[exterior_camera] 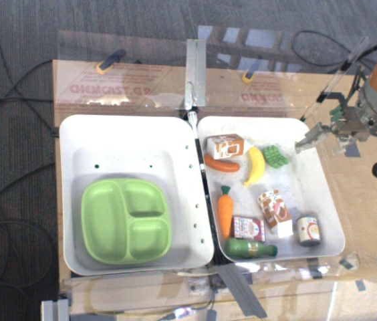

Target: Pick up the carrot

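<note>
The carrot (225, 208) lies in the right bin (327, 199), beside a bottle (250, 249); fingers (307, 142) hover over its far rim, state unclear

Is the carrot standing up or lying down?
Lying down. The carrot rests flat on the right bin's floor, green top toward the far wall, beside the left wall.
</note>
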Available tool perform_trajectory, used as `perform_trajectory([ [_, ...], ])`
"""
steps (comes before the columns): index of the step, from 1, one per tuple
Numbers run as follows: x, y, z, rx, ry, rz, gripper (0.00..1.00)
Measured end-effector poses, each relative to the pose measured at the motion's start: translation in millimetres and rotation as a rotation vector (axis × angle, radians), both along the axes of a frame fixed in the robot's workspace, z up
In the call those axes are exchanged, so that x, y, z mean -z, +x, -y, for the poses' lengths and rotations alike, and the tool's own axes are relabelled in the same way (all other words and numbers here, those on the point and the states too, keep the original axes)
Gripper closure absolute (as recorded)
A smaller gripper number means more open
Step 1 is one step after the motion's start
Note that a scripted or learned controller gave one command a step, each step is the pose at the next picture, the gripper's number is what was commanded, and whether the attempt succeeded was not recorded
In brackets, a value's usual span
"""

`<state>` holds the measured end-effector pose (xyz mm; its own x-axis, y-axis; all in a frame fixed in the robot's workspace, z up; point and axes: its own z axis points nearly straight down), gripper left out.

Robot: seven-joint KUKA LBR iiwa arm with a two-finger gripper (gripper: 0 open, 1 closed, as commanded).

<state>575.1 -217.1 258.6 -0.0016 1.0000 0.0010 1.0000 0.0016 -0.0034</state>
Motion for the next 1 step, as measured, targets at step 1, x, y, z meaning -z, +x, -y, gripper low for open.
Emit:
perform_trajectory([
  [1, 50.1, 0.1, -45.9, -0.171, 0.0, -0.001, 0.0],
])
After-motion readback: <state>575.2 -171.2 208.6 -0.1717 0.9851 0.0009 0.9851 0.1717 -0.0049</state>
